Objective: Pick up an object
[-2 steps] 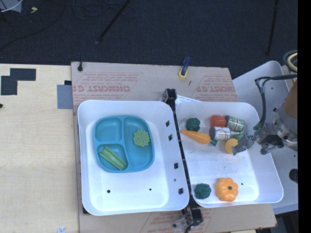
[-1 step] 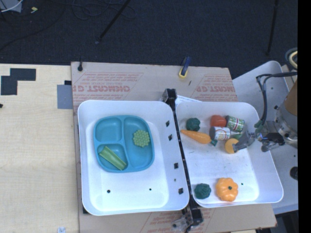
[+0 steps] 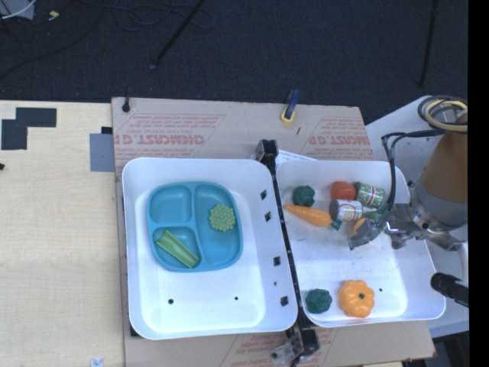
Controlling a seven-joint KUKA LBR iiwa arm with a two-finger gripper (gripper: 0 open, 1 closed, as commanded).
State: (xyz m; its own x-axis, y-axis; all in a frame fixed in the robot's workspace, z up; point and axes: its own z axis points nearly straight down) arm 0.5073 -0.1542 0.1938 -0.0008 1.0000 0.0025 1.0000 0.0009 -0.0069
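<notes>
Carrot (image 3: pixel 308 215) lies beside 2 cans (image 3: pixel 359 202) (labels unreadable); pincer (image 3: pixel 365 234) near them, state impossible to tell

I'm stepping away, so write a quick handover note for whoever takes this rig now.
Claw: low in the right bin, beside the cans and the carrot; nothing seen between its fingers.
Things: right bin also holds a tomato, two broccoli pieces and a pumpkin. Left bin holds a blue tray with green food.
Done: nothing lifted.
Left: grasp one object and raise it.
</notes>
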